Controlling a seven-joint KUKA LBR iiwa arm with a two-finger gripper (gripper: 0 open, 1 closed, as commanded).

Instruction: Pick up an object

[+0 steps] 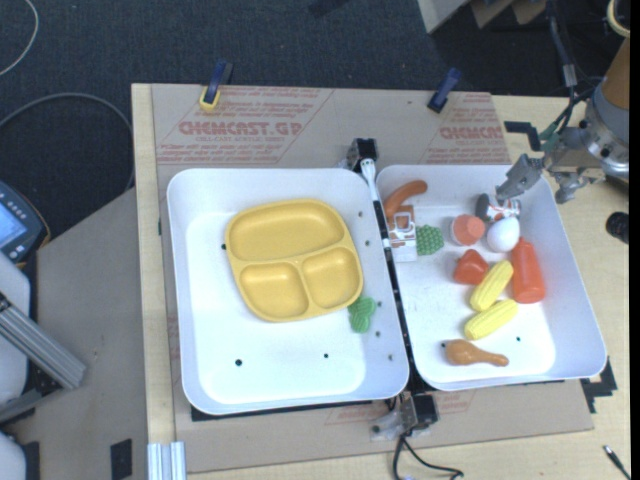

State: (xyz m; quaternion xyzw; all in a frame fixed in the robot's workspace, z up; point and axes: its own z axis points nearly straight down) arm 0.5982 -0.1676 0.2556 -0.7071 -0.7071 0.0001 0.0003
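Tool (497, 206): low over the right bin (570, 353), just above the white egg (503, 234); I cannot tell how wide it is.
White egg: beside the pink cup (468, 230).
Corn (491, 284): below the egg.

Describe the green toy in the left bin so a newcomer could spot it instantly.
Start at the left shallow white bin, which holds a yellow three-compartment plastic tray. Just off that tray's lower right corner, near the bin's right wall, lies a small green broccoli-like plastic toy. It is the bin's only green thing; another green toy sits in the right bin.
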